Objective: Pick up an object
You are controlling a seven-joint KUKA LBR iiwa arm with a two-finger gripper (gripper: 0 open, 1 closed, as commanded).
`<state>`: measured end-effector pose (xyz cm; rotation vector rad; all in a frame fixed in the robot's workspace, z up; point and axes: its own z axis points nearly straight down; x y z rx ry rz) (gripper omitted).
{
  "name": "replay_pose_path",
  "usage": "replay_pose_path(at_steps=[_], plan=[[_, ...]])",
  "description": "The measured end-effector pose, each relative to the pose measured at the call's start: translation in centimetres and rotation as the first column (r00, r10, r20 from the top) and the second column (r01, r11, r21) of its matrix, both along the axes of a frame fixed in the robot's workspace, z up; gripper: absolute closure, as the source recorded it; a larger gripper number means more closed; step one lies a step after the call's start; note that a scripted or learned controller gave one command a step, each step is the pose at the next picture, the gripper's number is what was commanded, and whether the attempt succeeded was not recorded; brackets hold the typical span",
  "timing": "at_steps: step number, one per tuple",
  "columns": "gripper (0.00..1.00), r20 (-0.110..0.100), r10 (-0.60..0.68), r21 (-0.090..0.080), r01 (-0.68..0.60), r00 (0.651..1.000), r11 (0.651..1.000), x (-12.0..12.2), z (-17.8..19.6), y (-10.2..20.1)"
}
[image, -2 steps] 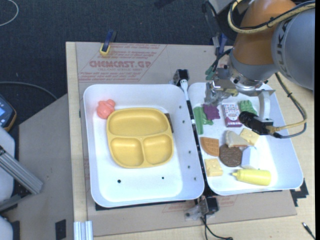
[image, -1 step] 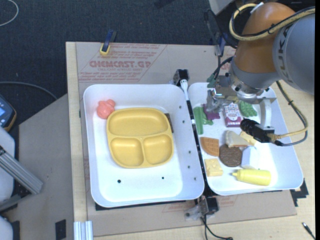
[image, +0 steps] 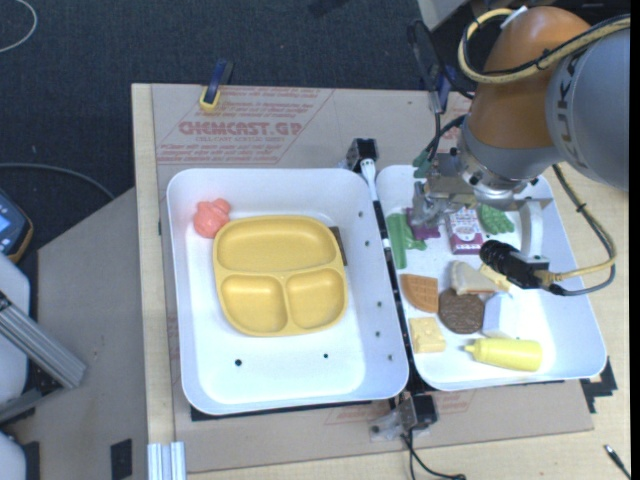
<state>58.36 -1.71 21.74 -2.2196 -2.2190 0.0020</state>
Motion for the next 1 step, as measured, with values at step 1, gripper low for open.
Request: replay_pose_path(at_steps=[1], plan=[[1.0,0.005,0.001,-0.001,-0.001,1.0,1.0,0.78,-0.1,0.61]])
